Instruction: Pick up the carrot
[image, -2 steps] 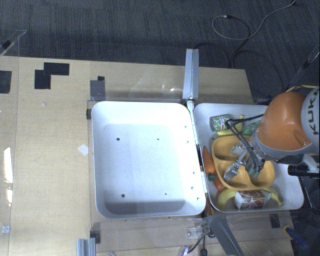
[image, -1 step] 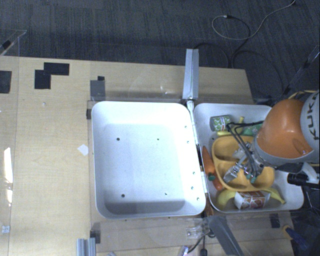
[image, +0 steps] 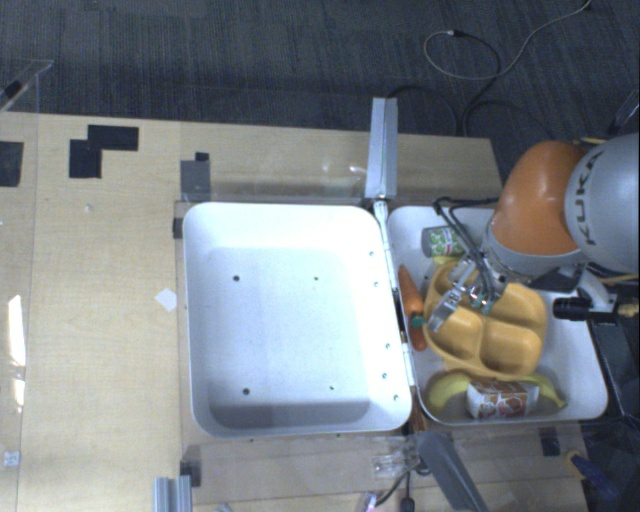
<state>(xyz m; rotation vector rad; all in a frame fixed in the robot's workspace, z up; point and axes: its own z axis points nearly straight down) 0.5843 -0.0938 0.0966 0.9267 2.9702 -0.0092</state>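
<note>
The carrot (image: 410, 296) is a thin orange root lying lengthwise against the left wall of the right bin (image: 590, 385). Its lower end looks darker red. My gripper (image: 466, 297) hangs just right of the carrot, over the upper left part of a large yellow bell pepper (image: 495, 340). It is apart from the carrot, and nothing of the carrot is in its grasp. The grey arm with its orange band (image: 535, 210) comes in from the upper right and hides the bin's back right corner.
A green can (image: 439, 240) lies at the back of the right bin. A banana (image: 447, 388) and a small printed carton (image: 500, 401) lie at its front. The left bin (image: 280, 320) adjoins, with a metal post (image: 382, 150) at the shared wall.
</note>
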